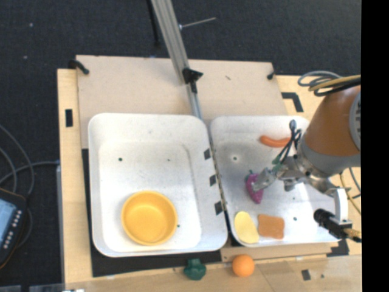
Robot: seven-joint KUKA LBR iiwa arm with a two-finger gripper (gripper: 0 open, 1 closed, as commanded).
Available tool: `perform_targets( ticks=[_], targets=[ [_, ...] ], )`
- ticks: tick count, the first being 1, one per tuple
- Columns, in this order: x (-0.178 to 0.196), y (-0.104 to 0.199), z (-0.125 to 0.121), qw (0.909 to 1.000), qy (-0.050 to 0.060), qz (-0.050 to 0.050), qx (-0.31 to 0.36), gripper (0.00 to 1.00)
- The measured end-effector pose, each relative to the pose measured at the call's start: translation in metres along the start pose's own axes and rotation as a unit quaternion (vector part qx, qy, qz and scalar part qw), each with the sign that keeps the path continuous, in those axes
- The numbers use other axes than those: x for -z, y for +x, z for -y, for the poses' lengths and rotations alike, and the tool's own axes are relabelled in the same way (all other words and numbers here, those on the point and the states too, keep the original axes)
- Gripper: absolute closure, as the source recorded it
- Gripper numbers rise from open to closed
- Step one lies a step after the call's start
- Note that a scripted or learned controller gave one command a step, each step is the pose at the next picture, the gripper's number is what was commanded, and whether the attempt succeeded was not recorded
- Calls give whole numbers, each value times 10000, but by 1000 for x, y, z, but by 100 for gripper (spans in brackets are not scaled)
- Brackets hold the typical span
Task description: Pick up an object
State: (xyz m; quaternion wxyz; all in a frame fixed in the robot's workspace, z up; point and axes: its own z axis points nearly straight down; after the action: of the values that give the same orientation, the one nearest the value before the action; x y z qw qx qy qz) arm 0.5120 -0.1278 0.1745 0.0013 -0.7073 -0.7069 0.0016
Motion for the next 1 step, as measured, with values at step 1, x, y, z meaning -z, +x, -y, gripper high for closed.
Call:
perform_targets(
  ticks=[1],
  targets=[
    [-48, 6, -6, 10000, -3, 1, -13, 0]
  ],
)
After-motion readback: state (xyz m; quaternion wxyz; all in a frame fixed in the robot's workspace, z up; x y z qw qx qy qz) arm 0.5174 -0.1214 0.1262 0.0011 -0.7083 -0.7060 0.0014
